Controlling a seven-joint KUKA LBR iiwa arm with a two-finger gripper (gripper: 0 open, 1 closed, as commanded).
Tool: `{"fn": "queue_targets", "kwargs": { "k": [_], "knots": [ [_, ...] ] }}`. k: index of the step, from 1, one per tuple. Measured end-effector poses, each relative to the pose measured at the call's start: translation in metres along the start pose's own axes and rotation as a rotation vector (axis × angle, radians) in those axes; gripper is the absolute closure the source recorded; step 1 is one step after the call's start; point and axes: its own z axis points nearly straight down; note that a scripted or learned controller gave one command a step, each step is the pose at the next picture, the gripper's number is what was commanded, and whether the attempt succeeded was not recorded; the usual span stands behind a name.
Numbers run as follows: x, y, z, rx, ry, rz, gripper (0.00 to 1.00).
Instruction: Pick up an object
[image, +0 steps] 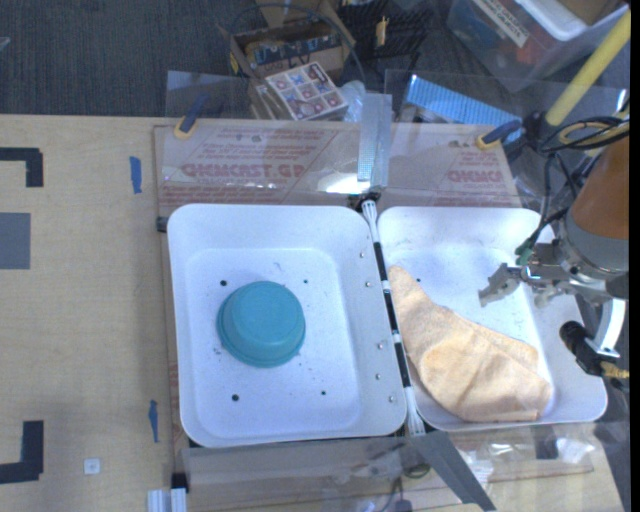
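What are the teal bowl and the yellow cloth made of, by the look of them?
Teal bowl: likely plastic, smooth with an even matte colour and a moulded rounded rim; it sits upside down in the left bin. Yellow cloth: soft fabric, probably terry or fleece, with a fuzzy surface and a limp, folded drape.

Even, diffuse overhead lighting; the scene is bright and no single lamp is identifiable. The two white bins, left (190, 300) and right (450, 235), approach overexposure, and their rims lose detail. Specular glare appears on the clear plastic sheets (330, 170) behind the bins, strongest at the central seam. Shadows are soft and short: a faint one rings the teal bowl (262, 322), another lies under the tan cloth (470, 355). The wooden surface (80, 300) is evenly lit. Focus is moderate throughout; the arm (600, 210) at the right edge is softer, and the background clutter at the top is dimmer. Straight edges show slight bowing.
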Motion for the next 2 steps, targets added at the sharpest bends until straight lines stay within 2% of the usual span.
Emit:
{"fn": "queue_targets", "kwargs": {
  "k": [1, 2],
  "knots": [
    [0.054, -0.01, 0.074, -0.01, -0.002, -0.139, 0.0],
    [0.052, -0.009, 0.063, -0.016, -0.002, -0.135, 1.0]
  ]
}}
